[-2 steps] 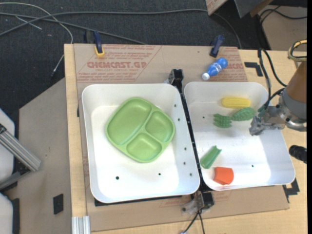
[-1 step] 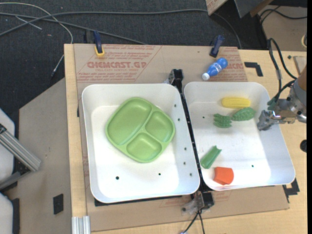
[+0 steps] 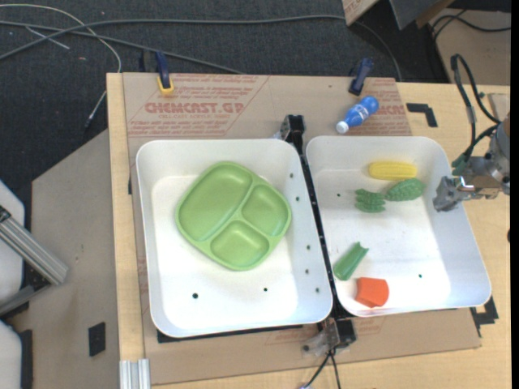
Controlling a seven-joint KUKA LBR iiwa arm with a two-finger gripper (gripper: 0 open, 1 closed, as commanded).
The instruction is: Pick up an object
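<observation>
Objects to pick all sit in the right bin [image 3: 454, 241], none lifted yet. Going left to right: left bin [image 3: 154, 217] holds a green divided plate [image 3: 234, 215], lying flat, roughly central. Blue-capped small bottle [image 3: 358, 114] lies on the cardboard behind the bins, outside both. Right bin contents: green pepper-like piece [image 3: 350, 261] near the left wall, orange block [image 3: 372, 292] just beside it toward the front edge, dark green leafy piece [image 3: 371, 201] mid-bin, yellow corn [image 3: 392, 169] toward the back, lighter green bumpy piece [image 3: 405, 190] just below the corn and touching or nearly touching the leafy piece

Progress: judging by this frame, pick not started or at very early stage; every item rests on the bin floor, nothing raised, so approach, descent, grasp and lift are all left to do

Gripper [image 3: 448, 196] sits at the right bin's right wall, at about the level of the bumpy green piece, apart from it. Nothing visible between the fingers, touches no object as far as I can see. How far open: cannot tell, fingers too small and blurred here

Nearest candidates are the bumpy green piece and the corn
</observation>
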